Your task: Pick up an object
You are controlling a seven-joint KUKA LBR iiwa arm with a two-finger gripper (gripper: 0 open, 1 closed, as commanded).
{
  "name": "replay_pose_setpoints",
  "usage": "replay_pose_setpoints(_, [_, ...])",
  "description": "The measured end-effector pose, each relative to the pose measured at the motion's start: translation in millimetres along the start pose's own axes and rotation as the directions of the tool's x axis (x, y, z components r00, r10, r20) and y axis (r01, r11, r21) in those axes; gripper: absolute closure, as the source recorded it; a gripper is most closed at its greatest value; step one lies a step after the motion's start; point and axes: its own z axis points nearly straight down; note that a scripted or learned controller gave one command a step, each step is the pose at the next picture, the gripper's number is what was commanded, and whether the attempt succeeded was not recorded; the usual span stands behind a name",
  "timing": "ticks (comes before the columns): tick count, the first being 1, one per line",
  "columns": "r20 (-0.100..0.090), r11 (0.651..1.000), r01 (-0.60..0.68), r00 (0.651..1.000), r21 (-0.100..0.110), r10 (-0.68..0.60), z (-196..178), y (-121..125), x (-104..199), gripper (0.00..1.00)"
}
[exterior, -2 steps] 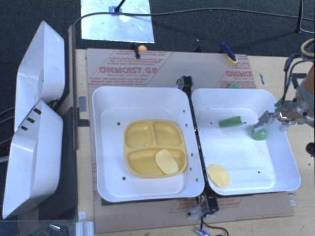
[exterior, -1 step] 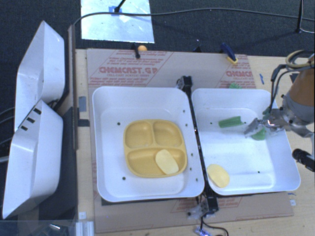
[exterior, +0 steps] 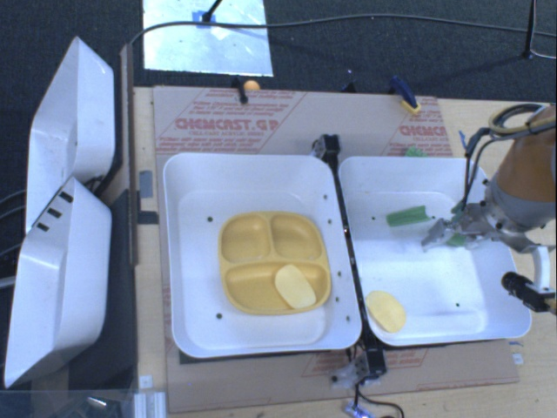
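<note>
The gripper [exterior: 446, 233] is seen in the right bin [exterior: 496, 325], fingers spread, nothing held; a green object [exterior: 406, 217] lies just at its 10 o'clock; a yellow piece [exterior: 385, 311] rests toward 7 o'clock

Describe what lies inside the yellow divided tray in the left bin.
One pale yellow oval piece rests in the yellow divided tray, in its large front compartment, overlapping the rim. The two rear compartments show bare plastic. Whatever is beneath the piece is covered.

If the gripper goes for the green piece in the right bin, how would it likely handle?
The green piece looks small, so probably light. Its long, narrow shape suggests it may roll or skid on the smooth right bin floor if nudged sideways. It looks rigid, not floppy, though blur leaves that uncertain. The gripper sits close beside it.
</note>
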Motion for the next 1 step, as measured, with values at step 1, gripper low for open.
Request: replay_pose_setpoints(1, [0.001,1.000,0.000,1.000,-0.004,0.000,-12.6,1.2,-0.5,1.00])
